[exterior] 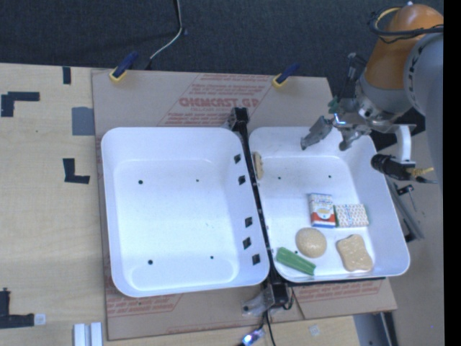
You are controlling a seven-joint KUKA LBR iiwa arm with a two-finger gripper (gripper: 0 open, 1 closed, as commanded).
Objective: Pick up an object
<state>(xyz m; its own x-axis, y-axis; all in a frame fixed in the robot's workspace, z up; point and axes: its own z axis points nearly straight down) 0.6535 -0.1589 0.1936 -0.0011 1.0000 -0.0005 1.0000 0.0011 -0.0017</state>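
My gripper (331, 138) hangs over the far edge of the right bin (374, 186), fingers spread open with nothing between them. Well in front of it, in the near part of that bin, lie a small red and white carton (321, 210), a pale patterned packet (351, 215) beside it, a round beige bun (311, 242), a tan slice of bread (354, 253) and a green oblong item (296, 261). A small tan piece (258, 166) rests against the bin's left wall.
The left bin (173, 211) sits beside the right one, joined by a black clip strip (248, 193). Both rest on a cardboard sheet (209, 99) held by blue and yellow clamps (124, 65). A black cable (175, 27) runs across the dark backdrop.
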